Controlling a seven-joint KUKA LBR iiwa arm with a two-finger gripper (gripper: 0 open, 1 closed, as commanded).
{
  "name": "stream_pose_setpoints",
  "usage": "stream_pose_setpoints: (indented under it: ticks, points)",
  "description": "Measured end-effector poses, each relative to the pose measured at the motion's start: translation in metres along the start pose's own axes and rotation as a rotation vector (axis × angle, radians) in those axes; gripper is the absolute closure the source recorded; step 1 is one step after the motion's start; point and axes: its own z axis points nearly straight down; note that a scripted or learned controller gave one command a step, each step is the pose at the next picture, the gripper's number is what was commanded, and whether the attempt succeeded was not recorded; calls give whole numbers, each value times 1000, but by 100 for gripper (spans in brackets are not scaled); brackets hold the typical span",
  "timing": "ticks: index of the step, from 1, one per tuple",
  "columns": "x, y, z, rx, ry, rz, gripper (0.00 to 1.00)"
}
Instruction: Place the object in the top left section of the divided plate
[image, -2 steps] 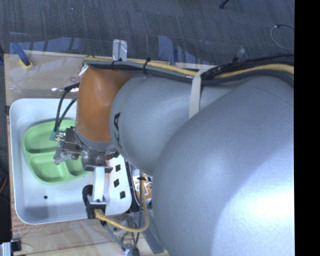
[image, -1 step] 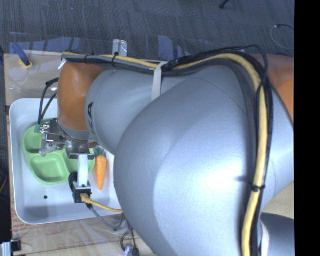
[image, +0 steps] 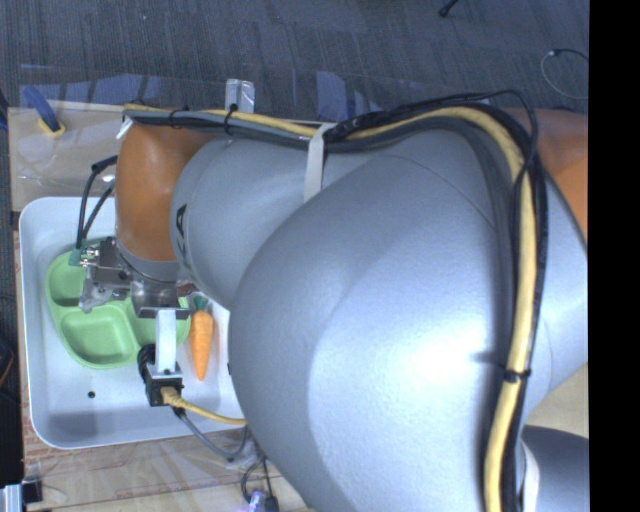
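**Arm over left bin, carrot lying beside the plate**

Counts: one arm (image: 400, 300), one bin (image: 40, 400) in sight, one green plate (image: 95, 345), one carrot (image: 201, 343), one yellow cable (image: 520, 250) along the arm.

Landmark = the green plate.

- Plate: light green, divided, sits in the white bin toward its left half. Two sections can be made out, one at the plate's upper left edge and a bigger one at its lower part. The plate's right side is hidden under the wrist.
- Carrot: small, orange, tapered, pale greenish stub at the top end. It lies lengthwise, up-down in the frame, just beside the plate's right edge, on the bin floor as far as I can tell. Not in any plate section. Nothing is gripping it.
- Gripper (image: 95, 285): metal tool end sits over the plate's upper part, below the orange band (image: 145, 200). Finger state: cannot tell, the wrist hardware blocks it.
- A white bracket with a black connector (image: 160, 380) hangs off the wrist, just right of the plate's lower section and left of the carrot. Touching the carrot or not: cannot tell.
- A small dark spot (image: 91, 394) marks the bin floor just below the plate.
- Arm body covers most of the frame right of the plate.
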Motion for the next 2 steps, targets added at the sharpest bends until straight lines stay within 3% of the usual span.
stream_pose_setpoints:
  ticks: [1, 2]
  points:
    - [2, -1, -9, 3, -2, -11, 100]
    - [2, -1, -9, 4, -2, -12, 0]
